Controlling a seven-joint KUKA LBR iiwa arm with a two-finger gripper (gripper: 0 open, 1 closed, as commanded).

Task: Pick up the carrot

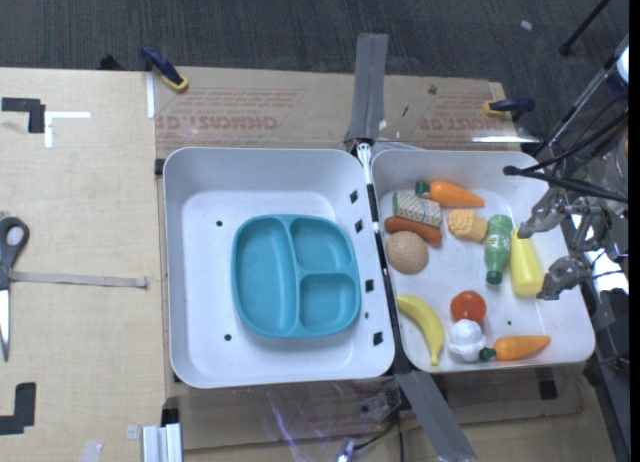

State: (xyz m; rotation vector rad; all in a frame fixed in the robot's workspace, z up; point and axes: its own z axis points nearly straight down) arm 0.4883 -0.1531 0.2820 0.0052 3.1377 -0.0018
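right bin: two carrots (pixel 455 193) (pixel 520 347)

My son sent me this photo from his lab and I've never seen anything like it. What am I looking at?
This is one camera fixed above a workbench, looking down at a slant. Two shallow white bins sit side by side. The left bin holds a teal divided plate. The right bin holds toy food: two carrots, one near the top and one near the bottom, a banana, a tomato, a green bottle, a yellow bottle, corn, a sausage and a brown egg-shaped piece. The metal parts at the right edge are the robot arm's gripper, its two-fingered hand, reaching in over that bin. Nothing sits between its fingers. Scissors lie on the bench at the left.
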